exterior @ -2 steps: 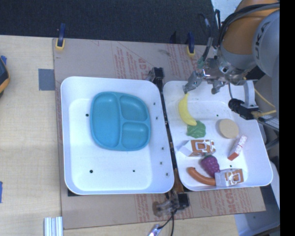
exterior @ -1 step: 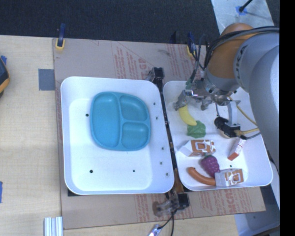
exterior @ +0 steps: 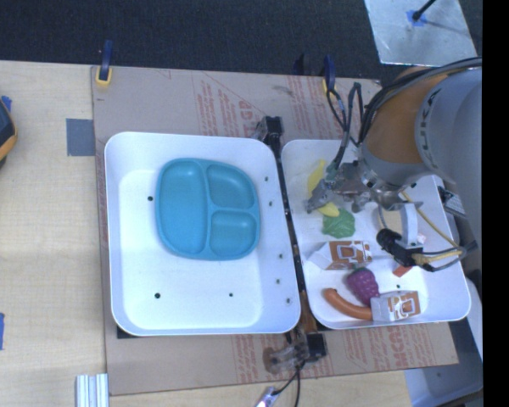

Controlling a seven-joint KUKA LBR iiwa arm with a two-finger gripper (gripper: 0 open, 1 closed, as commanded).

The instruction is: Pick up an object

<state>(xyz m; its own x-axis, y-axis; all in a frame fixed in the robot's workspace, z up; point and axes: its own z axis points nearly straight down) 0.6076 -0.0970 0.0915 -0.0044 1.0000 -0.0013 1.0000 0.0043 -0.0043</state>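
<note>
Arm (exterior: 424, 125) came in from the right edge of the frame and was bent down over the upper part of the right bin (exterior: 458, 308). The wrist hardware sat low above the bin's top-left area. Gripper (exterior: 322, 195) was at about mid-height of the frame, just right of the divide between the two bins. Whether the claw was spread or closed couldn't be made out; the wrist and cables blocked it. Nothing was visibly held.

Candidates were all in the right bin:
- yellow piece (exterior: 317, 176), just above the gripper tip
- green lump (exterior: 339, 224), directly below the gripper tip
- brown-and-white packet (exterior: 349, 253), centre of the bin
- purple piece (exterior: 362, 283) and orange sausage-shaped item (exterior: 346, 304), toward the bottom
- second packet (exterior: 399, 304), lower right

Left bin (exterior: 119, 227) held a blue divided plate (exterior: 208, 208), well apart from the tool.

My read: nearest targets were green and yellow. To do it well, I'd commit to one, centre over it and descend straight. Green looked the better pick, being chunky and set off from the wall. Yellow sat near the bin's left wall, so there was a risk of a finger clipping the rim. Confirm the lift before calling it a grab.
</note>
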